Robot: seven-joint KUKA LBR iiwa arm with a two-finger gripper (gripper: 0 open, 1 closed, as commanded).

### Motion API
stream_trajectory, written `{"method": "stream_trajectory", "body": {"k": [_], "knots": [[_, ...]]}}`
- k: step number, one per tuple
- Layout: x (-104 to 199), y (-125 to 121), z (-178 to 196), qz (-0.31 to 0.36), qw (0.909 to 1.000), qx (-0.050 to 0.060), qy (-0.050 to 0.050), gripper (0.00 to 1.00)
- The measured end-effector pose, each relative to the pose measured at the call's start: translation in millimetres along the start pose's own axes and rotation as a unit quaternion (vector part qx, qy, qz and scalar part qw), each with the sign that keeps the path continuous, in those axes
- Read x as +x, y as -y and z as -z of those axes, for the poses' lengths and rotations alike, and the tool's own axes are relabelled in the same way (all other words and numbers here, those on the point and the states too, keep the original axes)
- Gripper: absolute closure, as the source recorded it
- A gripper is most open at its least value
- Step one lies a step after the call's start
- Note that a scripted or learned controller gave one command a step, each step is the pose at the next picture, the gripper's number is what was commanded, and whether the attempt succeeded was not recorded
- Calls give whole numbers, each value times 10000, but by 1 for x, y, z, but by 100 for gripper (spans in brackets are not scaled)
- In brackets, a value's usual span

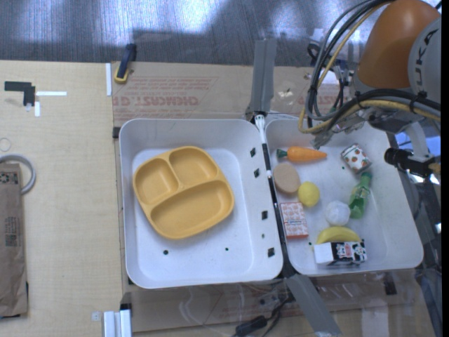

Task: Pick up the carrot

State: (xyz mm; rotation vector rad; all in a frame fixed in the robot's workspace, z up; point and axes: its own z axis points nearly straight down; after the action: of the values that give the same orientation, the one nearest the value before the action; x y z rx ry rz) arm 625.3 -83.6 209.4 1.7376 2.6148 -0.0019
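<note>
The orange carrot (305, 154) lies on its side at the back left of the right bin (407, 255), its green tip pointing left. My gripper (324, 137) hangs just above and behind the carrot's right end, half hidden under cables and the arm's wrist. Nothing shows as held in it.
Around the carrot in the right bin are a tan round piece (286, 178), a lemon (309, 194), a white ball (337, 211), a green bottle (359, 196), a small patterned can (356, 158), a red box (295, 220), a banana (339, 234) and a dark carton (340, 252). The left bin (140, 258) holds a yellow divided plate (184, 190).
</note>
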Motion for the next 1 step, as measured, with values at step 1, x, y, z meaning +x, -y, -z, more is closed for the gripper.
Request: {"method": "stream_trajectory", "body": {"k": [1], "knots": [[0,0,0,0,10000,4,0,0]]}}
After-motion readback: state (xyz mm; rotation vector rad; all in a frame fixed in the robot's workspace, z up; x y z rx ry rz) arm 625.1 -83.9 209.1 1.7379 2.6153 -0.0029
